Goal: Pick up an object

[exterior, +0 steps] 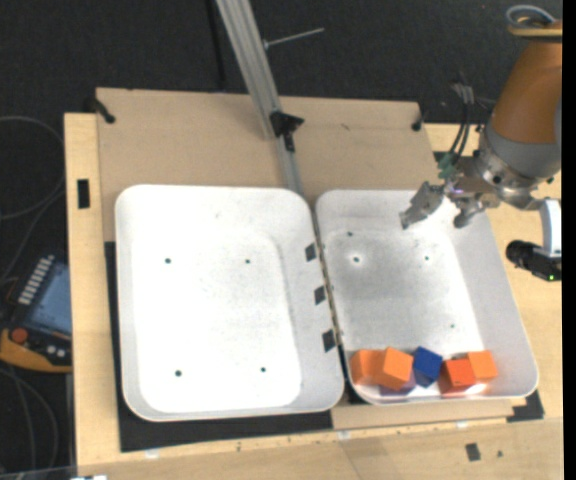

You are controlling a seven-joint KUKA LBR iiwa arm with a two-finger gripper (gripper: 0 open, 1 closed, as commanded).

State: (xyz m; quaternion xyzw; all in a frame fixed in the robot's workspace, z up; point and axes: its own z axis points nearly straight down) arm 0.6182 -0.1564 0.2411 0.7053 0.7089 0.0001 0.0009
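Note:
Several small blocks lie along the near edge of the right bin (408,278): an orange block (383,366), a blue block (427,364) and another orange block (468,370), packed close together. A bit of purple (396,389) peeks out beneath the first orange block. My gripper (439,211) hangs over the far right part of this bin, well away from the blocks. Its two fingers are spread apart and open, with nothing between them.
The left bin (218,298) lies beside the right one, with black clips (320,293) along their shared edge. A grey metal rail (258,68) slants down from the top to the bins' far junction. Cables and a handheld pendant (38,313) lie off the bench at left.

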